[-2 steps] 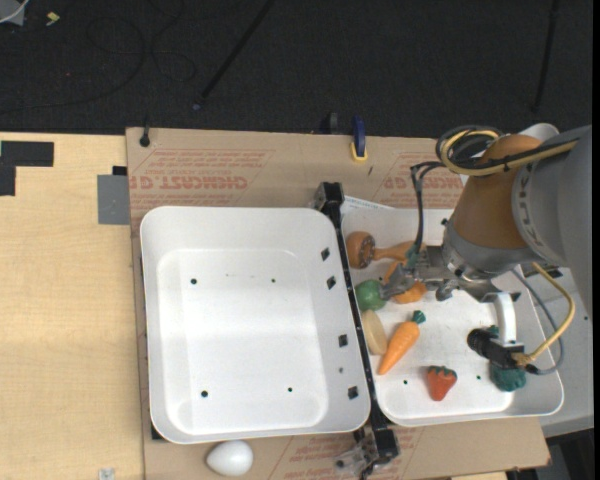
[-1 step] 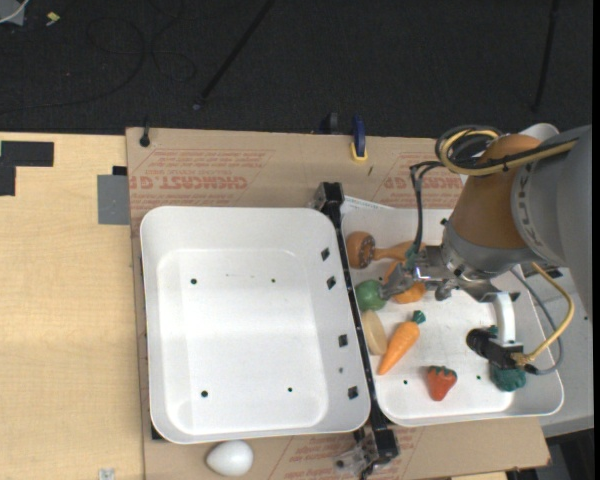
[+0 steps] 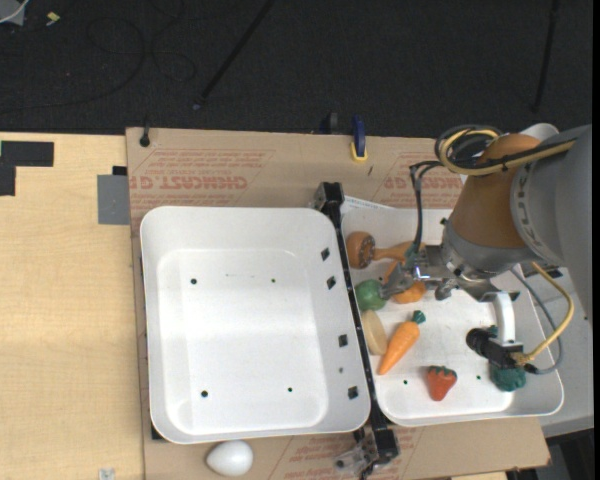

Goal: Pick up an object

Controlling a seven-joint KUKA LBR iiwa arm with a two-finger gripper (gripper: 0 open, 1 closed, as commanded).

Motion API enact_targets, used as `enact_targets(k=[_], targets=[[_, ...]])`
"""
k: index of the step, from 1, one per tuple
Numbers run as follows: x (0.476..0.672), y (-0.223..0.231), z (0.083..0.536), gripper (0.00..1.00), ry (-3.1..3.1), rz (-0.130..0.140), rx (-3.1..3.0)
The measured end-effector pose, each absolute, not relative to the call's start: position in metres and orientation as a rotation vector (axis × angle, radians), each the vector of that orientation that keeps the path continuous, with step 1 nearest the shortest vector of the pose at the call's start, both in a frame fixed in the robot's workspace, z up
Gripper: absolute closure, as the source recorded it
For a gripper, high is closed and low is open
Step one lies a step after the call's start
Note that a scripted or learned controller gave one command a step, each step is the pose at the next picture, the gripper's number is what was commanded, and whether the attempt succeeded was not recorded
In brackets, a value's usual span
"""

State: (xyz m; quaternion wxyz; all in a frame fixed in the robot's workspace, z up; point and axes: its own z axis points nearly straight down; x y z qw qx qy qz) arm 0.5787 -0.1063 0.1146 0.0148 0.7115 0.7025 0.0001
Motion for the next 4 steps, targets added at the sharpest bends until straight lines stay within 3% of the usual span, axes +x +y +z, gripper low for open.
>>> enact_targets(k=[3, 4], targets=[[0.57, -0.124, 0.095, 0.0, 2.194, 0.003, 2.213], [0.644, -0.085, 0.088, 0.0, 2.228, 0.0, 2.216]])
